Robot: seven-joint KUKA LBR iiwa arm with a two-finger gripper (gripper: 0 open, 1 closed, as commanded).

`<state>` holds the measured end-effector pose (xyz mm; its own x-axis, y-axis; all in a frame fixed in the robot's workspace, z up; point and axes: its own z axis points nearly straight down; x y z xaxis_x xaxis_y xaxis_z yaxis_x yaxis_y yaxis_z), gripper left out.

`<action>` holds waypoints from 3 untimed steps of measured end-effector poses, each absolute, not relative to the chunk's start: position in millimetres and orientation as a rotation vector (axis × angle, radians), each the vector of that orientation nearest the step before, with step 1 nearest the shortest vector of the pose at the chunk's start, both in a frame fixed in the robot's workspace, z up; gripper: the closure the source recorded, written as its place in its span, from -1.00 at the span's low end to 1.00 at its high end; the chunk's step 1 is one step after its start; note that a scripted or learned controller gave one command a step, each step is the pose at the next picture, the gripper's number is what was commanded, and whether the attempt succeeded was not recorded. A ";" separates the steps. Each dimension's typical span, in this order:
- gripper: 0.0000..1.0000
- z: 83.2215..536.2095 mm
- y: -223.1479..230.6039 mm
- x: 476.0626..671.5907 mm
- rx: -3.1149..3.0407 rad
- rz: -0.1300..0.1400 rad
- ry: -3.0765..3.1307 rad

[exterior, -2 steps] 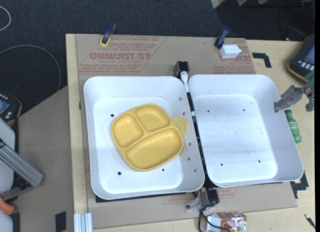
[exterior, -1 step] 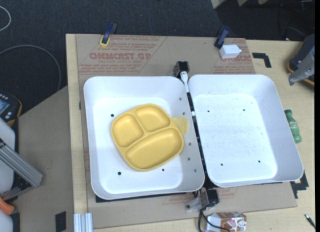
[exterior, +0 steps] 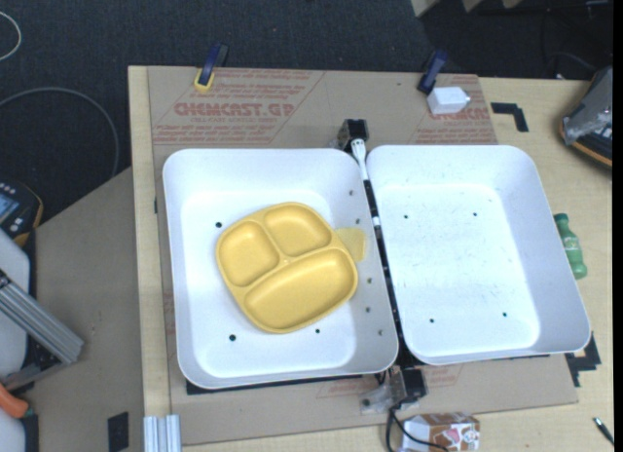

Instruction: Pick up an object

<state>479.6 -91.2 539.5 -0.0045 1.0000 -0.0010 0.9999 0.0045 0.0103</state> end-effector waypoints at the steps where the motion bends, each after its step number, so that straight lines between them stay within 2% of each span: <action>1: -1.00 534.7 68.5 478.9 2.206 0.003 2.240; 2: 1.00 546.3 61.4 479.9 2.218 0.006 2.221; 3: 1.00 448.4 70.9 478.6 2.226 -0.011 2.225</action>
